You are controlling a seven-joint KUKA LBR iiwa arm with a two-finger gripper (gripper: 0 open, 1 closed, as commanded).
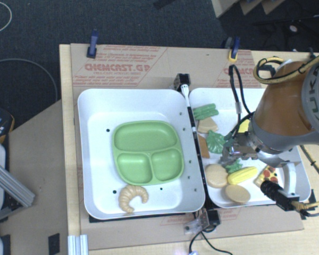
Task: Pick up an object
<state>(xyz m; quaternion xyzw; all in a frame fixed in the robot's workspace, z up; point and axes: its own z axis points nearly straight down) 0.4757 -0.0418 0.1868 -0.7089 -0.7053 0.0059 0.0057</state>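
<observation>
- Camera view shows the arm reaching in from the right, with your tool low over the right bin, in the middle of a crowded pile of toy food.
- You cannot tell from here whether the tool is released or clenched; the wrist and cables cover it, and nothing can be seen gripped in it.
- The nearest candidates sit just below and beside the tool: a yellow banana-like piece, a small green piece touching it, a leafy green piece to the left, and two tan round pieces nearer the front rim.
- Choose one target before you close. The pieces touch each other, so a grip centred between two of them will likely push both aside.
- The yellow piece looks the best choice, in my judgement: it is long, narrow and partly free on its right side. Line the tool across its short width.
- Come straight down and keep clear of the bin wall and the green bean-like piece further back.
- The left bin holds a green divided plate and a croissant, well apart from the tool; leave them.
- Lift slowly and check the view for something carried before you count it a success.
</observation>
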